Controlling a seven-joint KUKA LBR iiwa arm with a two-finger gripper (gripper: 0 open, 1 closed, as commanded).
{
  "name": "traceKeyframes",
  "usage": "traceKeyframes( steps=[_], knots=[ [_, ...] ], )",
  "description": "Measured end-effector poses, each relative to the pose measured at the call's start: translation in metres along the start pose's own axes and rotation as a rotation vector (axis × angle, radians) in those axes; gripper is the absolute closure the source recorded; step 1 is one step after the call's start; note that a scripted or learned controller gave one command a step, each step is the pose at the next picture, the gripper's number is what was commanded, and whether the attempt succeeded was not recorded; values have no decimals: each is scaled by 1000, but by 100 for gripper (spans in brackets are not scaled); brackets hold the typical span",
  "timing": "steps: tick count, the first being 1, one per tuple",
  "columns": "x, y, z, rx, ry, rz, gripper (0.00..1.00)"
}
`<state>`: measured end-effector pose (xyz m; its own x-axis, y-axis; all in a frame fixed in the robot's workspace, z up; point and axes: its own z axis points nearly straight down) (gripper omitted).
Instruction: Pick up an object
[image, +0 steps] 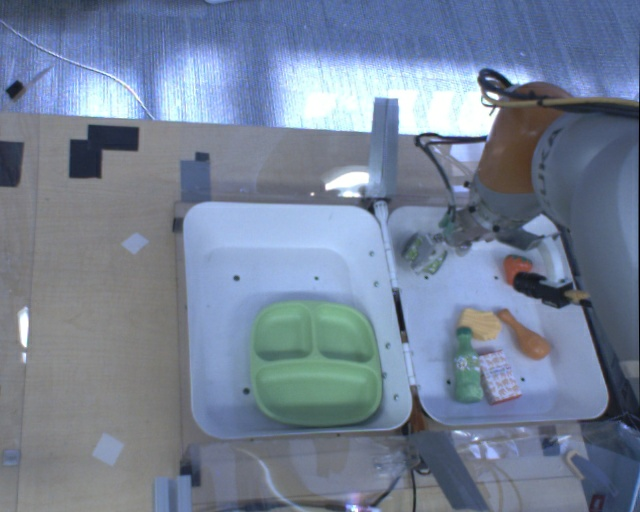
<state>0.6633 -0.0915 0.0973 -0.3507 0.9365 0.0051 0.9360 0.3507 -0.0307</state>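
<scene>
The grey two-finger gripper (455, 232) hangs low in the right white bin (580, 400). A small crumpled green-and-silver packet (424, 253) lies just left of it, maybe touching. I cannot tell how the gripper is set.

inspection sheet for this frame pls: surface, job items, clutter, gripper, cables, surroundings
Surface: wooden bench bearing left bin and right bin, side by side.
Job's things: right bin holds green bottle, red-patterned box, yellow piece, orange utensil, crumpled green-grey item.
Clutter: green divided plate in left bin.
Gripper: gripper low over right bin's far corner, beside the crumpled item; hold unconfirmed.
Cables: black loop atop arm; white cable on floor.
Surroundings: black tape on bench.
</scene>
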Motion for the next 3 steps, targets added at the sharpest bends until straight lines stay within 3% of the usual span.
traceKeyframes(
  steps=[1, 2, 3],
  knots=[
    [3, -6, 11, -15, 0, 52, 0],
    [-1, -9, 0, -9, -4, 52, 100],
    [0, -6, -2, -20, -7, 50, 0]
  ],
)
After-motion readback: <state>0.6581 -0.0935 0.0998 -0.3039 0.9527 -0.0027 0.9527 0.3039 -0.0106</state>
